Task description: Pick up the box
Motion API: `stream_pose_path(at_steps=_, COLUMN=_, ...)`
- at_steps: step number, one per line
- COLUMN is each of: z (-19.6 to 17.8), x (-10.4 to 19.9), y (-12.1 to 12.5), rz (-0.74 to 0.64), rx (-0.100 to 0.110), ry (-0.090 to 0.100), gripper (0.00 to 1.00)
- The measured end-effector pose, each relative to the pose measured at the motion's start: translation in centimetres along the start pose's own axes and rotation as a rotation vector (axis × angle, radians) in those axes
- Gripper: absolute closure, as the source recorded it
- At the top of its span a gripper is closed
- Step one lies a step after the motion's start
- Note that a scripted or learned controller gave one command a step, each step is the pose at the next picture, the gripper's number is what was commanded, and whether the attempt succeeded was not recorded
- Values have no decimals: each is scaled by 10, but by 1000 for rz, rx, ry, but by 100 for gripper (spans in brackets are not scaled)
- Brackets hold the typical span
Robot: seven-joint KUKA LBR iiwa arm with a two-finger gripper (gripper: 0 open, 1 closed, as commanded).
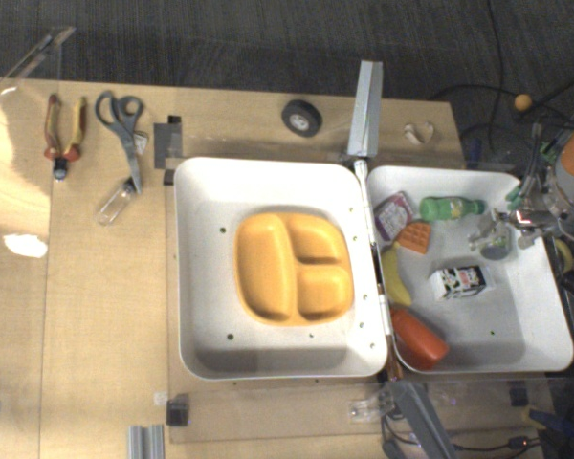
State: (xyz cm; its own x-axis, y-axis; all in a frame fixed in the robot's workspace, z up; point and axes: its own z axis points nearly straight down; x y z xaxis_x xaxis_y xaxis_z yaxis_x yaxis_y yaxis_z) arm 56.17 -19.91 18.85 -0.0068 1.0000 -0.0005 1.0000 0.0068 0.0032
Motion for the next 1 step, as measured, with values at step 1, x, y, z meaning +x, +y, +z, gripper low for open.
stream_pose_path(at_steps=1, z=87, x=81, y=21, rz=-74, rx=-1, ry=0, gripper=0)
